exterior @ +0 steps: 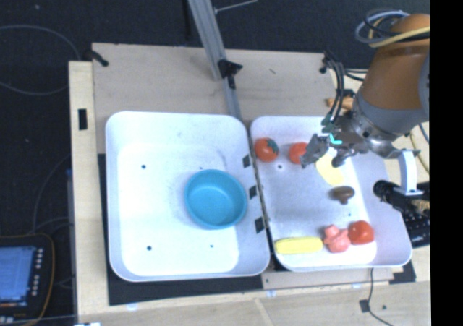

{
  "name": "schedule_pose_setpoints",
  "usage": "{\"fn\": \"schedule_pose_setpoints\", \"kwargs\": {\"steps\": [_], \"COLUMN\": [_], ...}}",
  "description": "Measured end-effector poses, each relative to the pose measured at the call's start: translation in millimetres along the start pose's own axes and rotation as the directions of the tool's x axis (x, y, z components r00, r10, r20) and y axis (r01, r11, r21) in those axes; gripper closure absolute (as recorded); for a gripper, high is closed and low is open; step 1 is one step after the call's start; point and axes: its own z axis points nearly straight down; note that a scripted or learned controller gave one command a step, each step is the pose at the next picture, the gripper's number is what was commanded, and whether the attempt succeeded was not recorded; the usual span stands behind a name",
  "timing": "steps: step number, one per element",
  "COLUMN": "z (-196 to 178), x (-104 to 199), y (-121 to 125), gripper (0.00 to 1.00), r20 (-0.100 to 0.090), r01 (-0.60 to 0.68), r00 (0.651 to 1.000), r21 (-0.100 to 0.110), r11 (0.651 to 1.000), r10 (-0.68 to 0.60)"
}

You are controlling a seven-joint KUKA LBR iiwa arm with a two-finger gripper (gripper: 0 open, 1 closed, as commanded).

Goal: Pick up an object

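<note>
The tabletop (289, 79) carries two white bins. The left bin (145, 144) holds a blue bowl (215, 199). The right bin (304, 194) holds small toy foods: a yellow piece (298, 246) along its near wall, a pink lump (335, 238) touching a red piece (361, 231), a brown piece (343, 193), and two red pieces (266, 149) (297, 152) near its far wall. The gripper (316, 152) hangs just beside the second of these; how far it is open I cannot tell, and nothing shows in its grasp. That piece looks light, hard and smooth, so likely to roll; take it across its middle.
</note>
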Motion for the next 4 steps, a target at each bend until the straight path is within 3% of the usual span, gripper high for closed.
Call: {"fn": "schedule_pose_setpoints", "kwargs": {"steps": [1,4], "z": [-3,150], "x": [0,3], "y": [1,-13], "gripper": [0.0,0.0], "r20": [0.0,0.003], "r01": [0.0,-0.011], "r00": [1.0,1.0], "r21": [-0.006,0.002], "r11": [1.0,1.0], "r10": [0.0,0.011]}}
